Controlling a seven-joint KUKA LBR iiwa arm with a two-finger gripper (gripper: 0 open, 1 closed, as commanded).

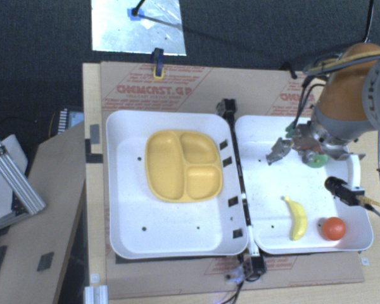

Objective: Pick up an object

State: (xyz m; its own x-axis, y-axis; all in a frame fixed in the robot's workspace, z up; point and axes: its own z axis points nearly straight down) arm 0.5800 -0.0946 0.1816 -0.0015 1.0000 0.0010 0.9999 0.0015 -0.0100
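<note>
Reaching in from the right, the grey arm (358, 94) with its orange band extends over the right bin (259, 189), its wrist above that bin's upper right part; the gripper (280, 151) projects leftward from the wrist and hangs over the bin's upper middle, above bare white floor; the fingers appear as a small grey cluster, and it cannot be determined whether they are apart or together; nothing is visible between them.

Right bin contents: a yellow banana (297, 218) lies on the floor toward the lower right, roughly upright in the view with a slight curve; a red-orange round fruit (332, 228), resembling a tomato, sits just beside the banana on its right, near the bin's lower right corner; a small green object (316, 161) shows partly under the wrist, close to the upper right, its shape unclear; all three are apart from the gripper.

Left bin (123, 189): holds a yellow divided plate (180, 166) with three compartments, lying flat near the bin's centre.

Both bins rest side by side on a brown board (196, 84) bearing red print; a shiny grey sheet (136, 18) lies beyond the board at the top.
</note>
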